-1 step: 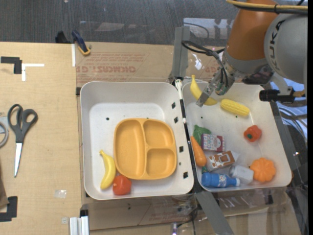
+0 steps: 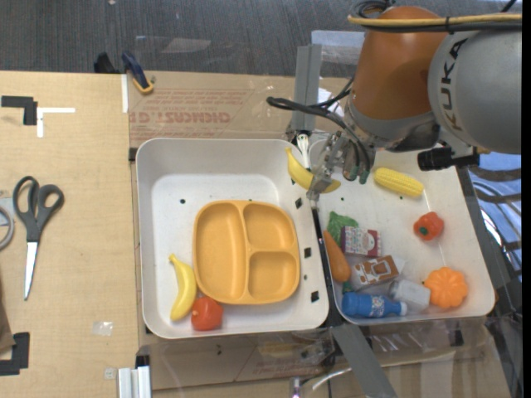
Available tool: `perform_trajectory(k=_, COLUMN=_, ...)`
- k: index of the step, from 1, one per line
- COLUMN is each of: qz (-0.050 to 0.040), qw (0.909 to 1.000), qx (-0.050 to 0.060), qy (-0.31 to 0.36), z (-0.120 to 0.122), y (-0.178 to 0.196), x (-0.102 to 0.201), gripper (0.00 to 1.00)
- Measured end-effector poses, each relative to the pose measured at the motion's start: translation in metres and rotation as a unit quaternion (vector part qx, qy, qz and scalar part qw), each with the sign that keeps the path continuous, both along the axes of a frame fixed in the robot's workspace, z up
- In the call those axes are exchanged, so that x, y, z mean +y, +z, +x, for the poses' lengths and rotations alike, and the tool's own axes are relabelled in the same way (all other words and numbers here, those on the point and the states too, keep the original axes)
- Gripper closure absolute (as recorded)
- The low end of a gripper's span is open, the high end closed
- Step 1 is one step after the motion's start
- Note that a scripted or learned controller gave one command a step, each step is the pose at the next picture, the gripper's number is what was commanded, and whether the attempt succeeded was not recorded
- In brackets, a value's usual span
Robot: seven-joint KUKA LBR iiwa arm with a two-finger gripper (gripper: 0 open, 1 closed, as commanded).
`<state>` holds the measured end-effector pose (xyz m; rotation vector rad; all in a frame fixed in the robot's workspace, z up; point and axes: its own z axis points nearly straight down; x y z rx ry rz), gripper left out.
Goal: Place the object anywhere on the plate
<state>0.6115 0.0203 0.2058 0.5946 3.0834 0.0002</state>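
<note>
Camera view: yellow divided plate [image 2: 246, 251] sits in the left white bin [image 2: 158, 222], three compartments, nothing in them. Gripper [image 2: 322, 181] hangs up and to the right of the plate, over the seam between the two bins, fingers closed on a banana [image 2: 300, 171] that sits lifted at the left bin's upper right corner, apart from the plate. Grey arm [image 2: 477, 89] with orange band [image 2: 398, 65] comes in from above-right of the plate.

Second banana [image 2: 183, 287] lies just left of the plate, near its lower left corner; red tomato [image 2: 207, 313] below it, just off the plate's lower left edge.

Right white bin [image 2: 452, 193] lies right of the plate: corn cob [image 2: 398, 182] upper right of the plate past the gripper, small red pepper [image 2: 428, 226] further right, orange pumpkin [image 2: 446, 288] far right and lower, carrot [image 2: 336, 258] just right of the plate across the seam, blue bottle [image 2: 371, 307] lower right, some small cartons [image 2: 369, 259] between carrot and pumpkin.

Scissors [image 2: 33, 222] on the wooden bench [image 2: 66, 305], well left of the plate.
</note>
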Motion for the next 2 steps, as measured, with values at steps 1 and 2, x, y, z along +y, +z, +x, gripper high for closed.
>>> perform_trajectory(k=1, qz=0.0000, qw=0.9988, qx=0.001, qy=0.049, z=-0.059, y=-0.014, x=0.070, gripper=1.00)
perform_trajectory(k=2, qz=0.0000, qw=0.9735, qx=-0.001, qy=0.229, z=-0.036, y=0.023, x=0.087, gripper=1.00)
